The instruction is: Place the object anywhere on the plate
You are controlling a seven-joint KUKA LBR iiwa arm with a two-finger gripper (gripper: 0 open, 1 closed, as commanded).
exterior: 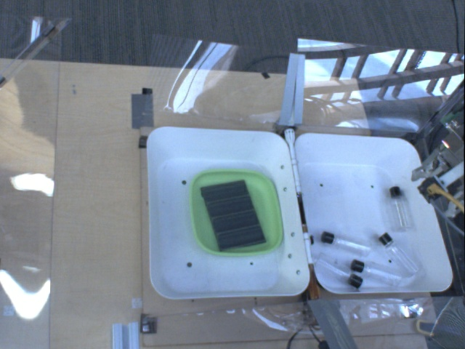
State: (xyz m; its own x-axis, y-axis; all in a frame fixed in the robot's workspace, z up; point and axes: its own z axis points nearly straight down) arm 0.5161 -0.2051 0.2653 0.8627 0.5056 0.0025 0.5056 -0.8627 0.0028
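A square light-green plate (272, 203) lies in the middle of the left white bin (167, 217). A dark grey ridged block (232, 214) rests flat on the plate, slightly turned. Several clear vials with black caps lie in the right bin (341, 166): one near the right wall (398, 211), one at the lower left (343, 243), and others along the front (372, 270). The gripper (437, 177) sits at the view's right edge, over the right bin's right rim, above and to the right of the nearest vial. Most of it is cut off by the edge.
The two bins meet at a raised divider (296, 195). A grey metal post (293, 97) stands behind that seam. Wooden bench (73, 195) spreads to the left, with a small grey bracket (142, 109) behind the left bin.
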